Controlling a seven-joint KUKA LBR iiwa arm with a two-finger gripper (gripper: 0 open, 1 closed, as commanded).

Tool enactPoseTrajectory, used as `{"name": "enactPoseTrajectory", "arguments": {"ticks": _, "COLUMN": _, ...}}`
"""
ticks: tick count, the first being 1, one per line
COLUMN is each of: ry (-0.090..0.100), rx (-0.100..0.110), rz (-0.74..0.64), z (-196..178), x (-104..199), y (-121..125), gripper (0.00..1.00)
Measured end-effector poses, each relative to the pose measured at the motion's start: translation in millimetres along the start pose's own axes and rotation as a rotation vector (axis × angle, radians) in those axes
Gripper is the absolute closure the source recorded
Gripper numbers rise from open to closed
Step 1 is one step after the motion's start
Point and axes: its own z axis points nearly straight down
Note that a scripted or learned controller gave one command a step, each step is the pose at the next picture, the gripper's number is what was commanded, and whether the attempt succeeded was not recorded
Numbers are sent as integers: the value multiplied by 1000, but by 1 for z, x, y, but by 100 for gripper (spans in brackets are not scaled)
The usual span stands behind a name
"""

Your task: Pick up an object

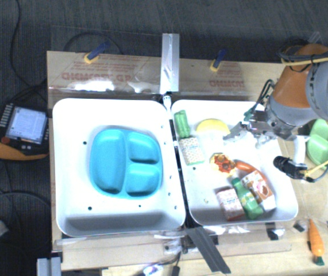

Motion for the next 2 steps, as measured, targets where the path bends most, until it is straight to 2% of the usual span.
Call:
{"name": "enactPoseTrajectory", "arguments": {"ticks": 1, "ry": -2, "rx": 11, "rz": -108, "z": 49, "x": -3, "y": 69, "gripper": 0}}
{"name": "enactPoseTrajectory", "arguments": {"ticks": 2, "ry": -6, "rx": 5, "rz": -196, "z": 52, "x": 48, "y": 69, "gripper": 0}}
